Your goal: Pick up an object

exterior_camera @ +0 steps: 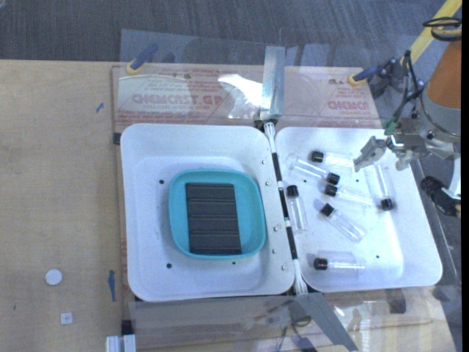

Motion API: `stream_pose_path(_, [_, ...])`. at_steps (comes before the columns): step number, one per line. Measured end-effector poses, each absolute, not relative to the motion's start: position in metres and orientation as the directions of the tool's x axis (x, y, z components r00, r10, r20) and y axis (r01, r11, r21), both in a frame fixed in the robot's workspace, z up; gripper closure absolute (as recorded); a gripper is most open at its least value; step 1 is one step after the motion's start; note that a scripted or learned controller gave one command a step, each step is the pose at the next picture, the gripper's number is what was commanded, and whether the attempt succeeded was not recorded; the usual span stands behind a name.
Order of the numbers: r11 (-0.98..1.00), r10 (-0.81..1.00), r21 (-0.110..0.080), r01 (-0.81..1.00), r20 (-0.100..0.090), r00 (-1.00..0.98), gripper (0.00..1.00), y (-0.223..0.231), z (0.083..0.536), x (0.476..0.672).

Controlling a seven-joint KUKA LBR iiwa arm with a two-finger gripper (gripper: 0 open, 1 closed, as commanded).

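Note:
Several clear vials with black caps lie scattered in the right bin (418,266). One vial (382,188) lies just below my gripper, its cap toward the front. Others include a vial (338,262) near the front wall and a vial (296,207) along the left wall. My gripper (385,156) hangs over the back right part of this bin. Its two fingers (366,155) are spread open with nothing between them. The left bin (139,270) holds a teal tray (178,196) with a dark grey ribbed block (212,217) in it.
A metal divider (274,83) stands behind the seam between the bins. Clamps (141,59) and cables (399,79) sit along the back edge. The arm's orange band (445,79) is at the far right. A small white disc (53,276) lies on the bench at left.

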State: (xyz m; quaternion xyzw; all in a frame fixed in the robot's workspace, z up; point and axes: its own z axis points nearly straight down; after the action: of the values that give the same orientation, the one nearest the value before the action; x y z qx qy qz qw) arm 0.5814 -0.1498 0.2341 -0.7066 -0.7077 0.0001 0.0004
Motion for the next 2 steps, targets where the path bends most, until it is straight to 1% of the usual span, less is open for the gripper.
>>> stream_pose_path(1, [0.072,0.997,0.002,0.997,0.000,-0.072,0.00,-0.180,0.119,0.590])
stream_pose_path(2, [0.086,0.996,0.006,0.996,0.001,-0.086,0.00,-0.118,0.088,0.572])
